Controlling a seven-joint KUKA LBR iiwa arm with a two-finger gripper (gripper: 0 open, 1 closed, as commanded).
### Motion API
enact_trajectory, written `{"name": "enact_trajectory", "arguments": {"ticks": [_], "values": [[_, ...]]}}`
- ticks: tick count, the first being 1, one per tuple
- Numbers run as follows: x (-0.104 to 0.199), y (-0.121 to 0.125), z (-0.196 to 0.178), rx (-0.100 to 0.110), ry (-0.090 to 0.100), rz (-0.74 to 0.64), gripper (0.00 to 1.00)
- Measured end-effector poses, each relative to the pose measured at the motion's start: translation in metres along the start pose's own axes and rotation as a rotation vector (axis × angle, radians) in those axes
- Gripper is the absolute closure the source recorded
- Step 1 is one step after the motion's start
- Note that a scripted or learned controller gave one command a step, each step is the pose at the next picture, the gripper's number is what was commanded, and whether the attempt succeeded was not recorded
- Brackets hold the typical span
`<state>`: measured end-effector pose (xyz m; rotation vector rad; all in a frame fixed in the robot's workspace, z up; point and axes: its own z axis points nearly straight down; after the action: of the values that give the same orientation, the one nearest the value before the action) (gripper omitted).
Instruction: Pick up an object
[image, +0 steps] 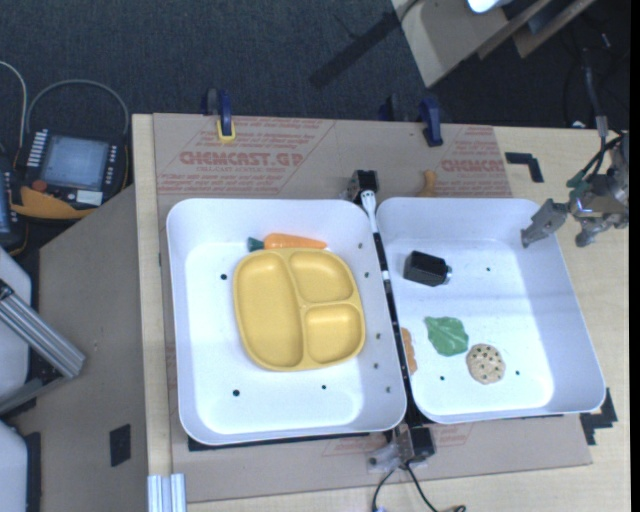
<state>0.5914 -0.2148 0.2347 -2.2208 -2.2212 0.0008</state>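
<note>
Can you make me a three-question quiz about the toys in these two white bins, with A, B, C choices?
1. Where does the toy carrot lie?
A. In the left bin, behind the yellow divided tray
B. On the cookie
C. In the right bin

2. How many compartments does the yellow divided tray have?
A. One
B. Three
C. Six

3. The gripper is:
A. Holding the black block
B. Pressing on the tray
C. Over the right bin's far right corner, touching no toy

Answers: 1 A, the carrot lies along the tray's back edge. 2 B, ridges split it in three. 3 C, the black block, green leaf and cookie lie apart from it.
</note>
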Motion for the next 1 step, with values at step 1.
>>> {"name": "enact_trajectory", "arguments": {"ticks": [1], "values": [[-0.0012, 0.0098, 0.0515, 0.004, 0.001, -0.002, 0.0]]}}
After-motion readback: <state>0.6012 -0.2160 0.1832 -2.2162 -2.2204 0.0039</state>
